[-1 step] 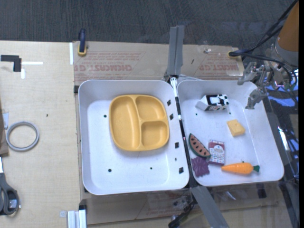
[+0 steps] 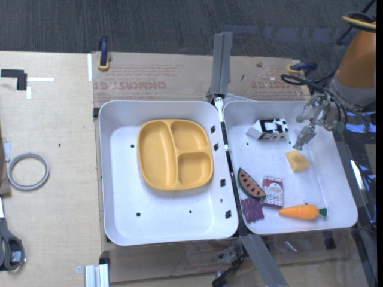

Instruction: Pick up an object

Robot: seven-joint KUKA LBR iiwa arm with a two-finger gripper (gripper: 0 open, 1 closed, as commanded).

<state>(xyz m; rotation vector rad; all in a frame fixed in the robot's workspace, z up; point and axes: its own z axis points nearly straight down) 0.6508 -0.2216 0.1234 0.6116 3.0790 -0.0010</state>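
Note:
In the right bin (image 2: 335,160) lie several small objects: a black-and-white toy cow (image 2: 270,128) at the back, a yellow cheese wedge (image 2: 297,161), a watermelon slice (image 2: 250,184), a small red box (image 2: 273,191), a purple grape bunch (image 2: 252,208) and an orange carrot (image 2: 301,212) at the front. My gripper (image 2: 306,131) hangs over the back right of this bin, fingers pointing down and left, just above the cheese wedge and right of the cow. Its fingers stand slightly apart with nothing between them.
The left bin (image 2: 119,208) holds a yellow divided plate (image 2: 175,153). A metal divider (image 2: 220,70) runs between the bins. On the bench to the left lie a grey tape ring (image 2: 27,171) and scissors (image 2: 11,250). The orange arm band (image 2: 359,58) is at the right.

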